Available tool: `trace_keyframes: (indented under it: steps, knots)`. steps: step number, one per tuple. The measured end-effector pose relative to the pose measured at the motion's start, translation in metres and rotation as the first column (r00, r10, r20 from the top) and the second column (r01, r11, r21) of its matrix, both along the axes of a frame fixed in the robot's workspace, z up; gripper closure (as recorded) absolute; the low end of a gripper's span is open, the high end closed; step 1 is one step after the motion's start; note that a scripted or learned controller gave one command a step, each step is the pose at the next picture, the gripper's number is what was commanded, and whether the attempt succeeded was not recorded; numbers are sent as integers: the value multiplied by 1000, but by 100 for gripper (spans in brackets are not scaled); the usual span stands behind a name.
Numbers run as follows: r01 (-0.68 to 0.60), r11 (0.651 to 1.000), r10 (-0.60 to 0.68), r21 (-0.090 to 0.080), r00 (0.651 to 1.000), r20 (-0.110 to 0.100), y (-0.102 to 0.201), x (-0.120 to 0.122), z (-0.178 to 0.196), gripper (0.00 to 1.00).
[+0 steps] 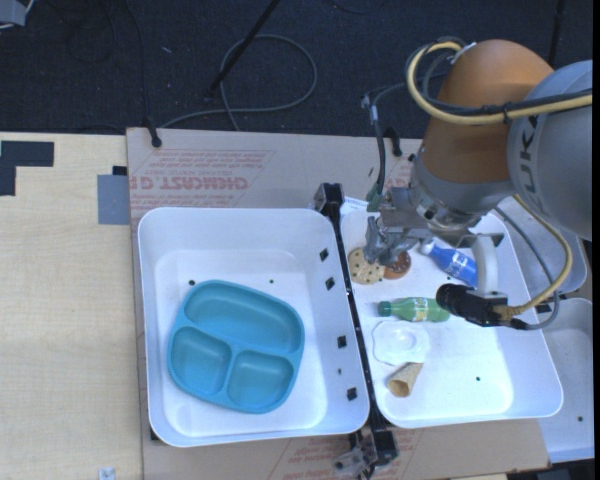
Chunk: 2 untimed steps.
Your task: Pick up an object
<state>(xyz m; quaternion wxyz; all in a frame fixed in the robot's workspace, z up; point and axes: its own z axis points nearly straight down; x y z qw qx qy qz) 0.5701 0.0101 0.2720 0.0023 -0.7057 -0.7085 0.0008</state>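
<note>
blue bottle (452, 262) half hidden by arm

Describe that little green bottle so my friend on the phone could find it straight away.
Look in the right bin, the one the grey arm reaches into. Near its middle, just above a white fried egg toy, the green bottle lies on its side. It is the only green thing there; the other bottle is blue.

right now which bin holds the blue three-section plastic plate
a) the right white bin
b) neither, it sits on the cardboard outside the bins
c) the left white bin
c, the blue three-section plastic plate lies flat on the floor of the left white bin, while the right white bin holds the small items such as the green plastic bottle.
</note>
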Motion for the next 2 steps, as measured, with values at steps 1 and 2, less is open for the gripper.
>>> trace_keyframes:
  steps: [1,2]
  knots:
    - [-1,1000,1,0,1000,-1,51,-3,-3,100]
    - [1,1000,-1,-2,1000,-2,90,-8,-19,100]
